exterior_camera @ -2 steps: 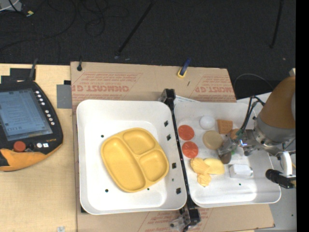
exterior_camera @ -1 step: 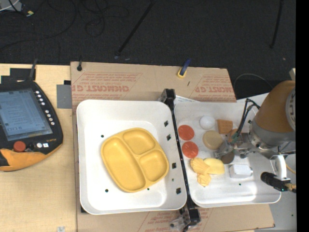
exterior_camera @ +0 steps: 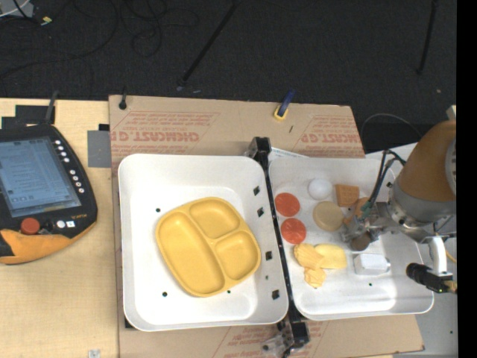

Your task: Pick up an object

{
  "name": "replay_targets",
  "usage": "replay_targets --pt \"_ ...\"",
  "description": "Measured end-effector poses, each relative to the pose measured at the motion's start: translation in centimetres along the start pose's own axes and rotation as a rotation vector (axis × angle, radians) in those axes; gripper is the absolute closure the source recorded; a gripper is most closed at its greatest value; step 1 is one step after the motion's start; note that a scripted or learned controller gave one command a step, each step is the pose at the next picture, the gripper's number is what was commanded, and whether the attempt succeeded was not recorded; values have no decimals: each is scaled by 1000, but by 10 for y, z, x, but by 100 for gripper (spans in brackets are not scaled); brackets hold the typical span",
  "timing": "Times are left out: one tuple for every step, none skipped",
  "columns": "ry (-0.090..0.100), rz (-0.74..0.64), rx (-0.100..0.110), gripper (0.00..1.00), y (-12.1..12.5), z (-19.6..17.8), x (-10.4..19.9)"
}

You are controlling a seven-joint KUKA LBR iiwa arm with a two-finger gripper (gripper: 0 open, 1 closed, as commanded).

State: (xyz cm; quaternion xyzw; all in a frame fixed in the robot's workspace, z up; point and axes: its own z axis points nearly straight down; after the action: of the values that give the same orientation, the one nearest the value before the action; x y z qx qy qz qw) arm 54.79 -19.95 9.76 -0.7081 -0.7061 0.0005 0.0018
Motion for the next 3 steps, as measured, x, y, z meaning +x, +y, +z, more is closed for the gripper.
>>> replay_targets --pt "-2 1 -4 100 -2 -50 -10" --pt "-3 -4 -7 100 8 -106 -7" --pt "-2 -3 -5 100 8 -131 -8"
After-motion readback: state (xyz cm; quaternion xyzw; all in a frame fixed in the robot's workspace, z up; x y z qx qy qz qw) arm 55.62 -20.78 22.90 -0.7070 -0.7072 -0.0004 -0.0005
